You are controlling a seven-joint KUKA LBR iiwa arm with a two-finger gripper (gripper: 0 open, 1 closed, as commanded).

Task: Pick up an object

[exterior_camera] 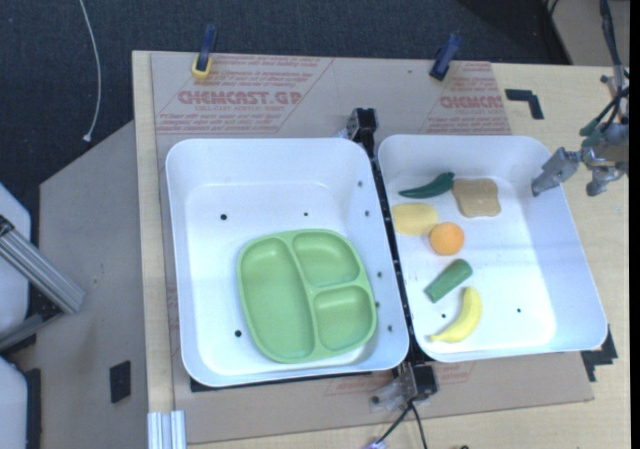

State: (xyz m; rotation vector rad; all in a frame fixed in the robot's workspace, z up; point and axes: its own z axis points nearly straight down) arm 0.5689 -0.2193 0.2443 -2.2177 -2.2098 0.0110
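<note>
The right bin point(560, 337) holds several toy foods. A dark green pepper point(427, 185) lies at its far left, with a tan bread slice point(478, 197) beside it. Below them are a pale yellow piece point(414, 219) and a small orange point(447, 238). Nearer the front lie a green cucumber point(447, 280) and a yellow banana point(460, 317). My gripper point(573, 177) hangs over the bin's far right rim, well right of the bread, open with nothing between its fingers.
The left bin point(200, 187) holds a light green divided plate point(305, 292). A black clamp point(362, 123) sits where the bins meet at the back. Blue clips point(445, 55) pin the cardboard sheet at its far edge.
</note>
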